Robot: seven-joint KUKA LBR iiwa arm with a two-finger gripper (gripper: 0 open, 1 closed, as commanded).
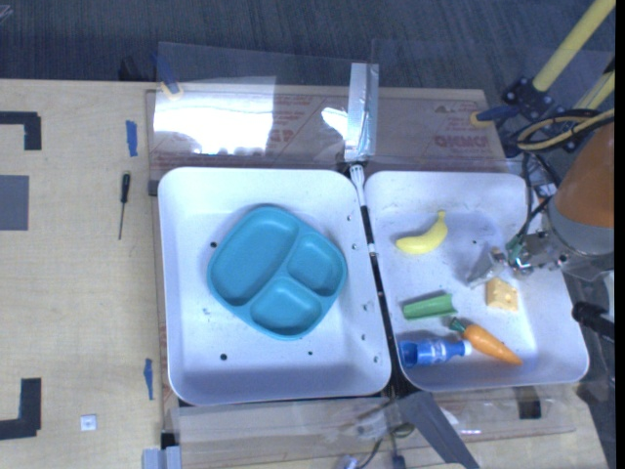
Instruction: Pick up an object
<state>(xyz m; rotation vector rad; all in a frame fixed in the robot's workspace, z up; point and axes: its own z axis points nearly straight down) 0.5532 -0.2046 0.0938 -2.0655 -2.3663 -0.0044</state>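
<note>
The grey arm [586, 213] with its orange band is seen reaching in from the right edge, its wrist bent down over the right bin [557, 360]. The gripper [491, 262] is held low over the bin's right middle, its grey fingers slanting down and to the left; nothing is seen between them, and whether they are spread or closed cannot be told from this angle. Just beside the gripper, toward the near side, a pale yellow cheese wedge [503, 295] is lying on the bin floor. A yellow banana [423, 237] is placed farther left, curved, near the bin's far side. A green cylinder-shaped vegetable [428, 307] is found below it, and an orange carrot [491, 345] and a blue bottle [433, 352] are laid near the front wall. In the left bin [186, 360] a blue divided plate [278, 271] is set, tilted askew.
</note>
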